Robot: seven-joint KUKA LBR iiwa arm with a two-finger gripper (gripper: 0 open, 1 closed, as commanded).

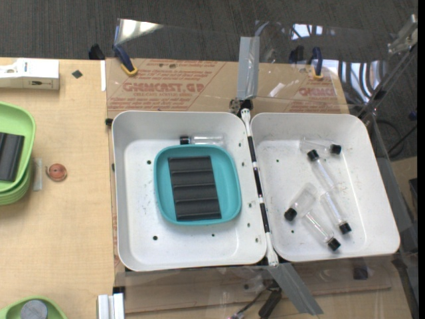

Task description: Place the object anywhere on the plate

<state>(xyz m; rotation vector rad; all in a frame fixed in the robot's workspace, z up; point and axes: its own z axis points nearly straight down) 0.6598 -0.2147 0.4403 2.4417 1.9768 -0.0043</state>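
Note:
A teal square plate point(163, 186) lies in the middle of the left white bin point(133, 234), with a black ridged block point(194, 188) on it. One clear tube with a black cap point(201, 139) lies just behind the plate, against the bin's far wall. Several more clear black-capped tubes lie scattered in the right bin point(375, 178): a short one point(323, 148) near the back, a long one point(332, 201) in the middle, one point(300, 203) beside it and one point(320, 231) near the front.
A divider ridge point(255, 178) separates the two bins. Cardboard point(172, 85) and clear plastic sheets stand behind them. On the wooden bench at left are stacked green trays point(16, 155), a small orange disc point(57, 172) and a white box point(30, 74).

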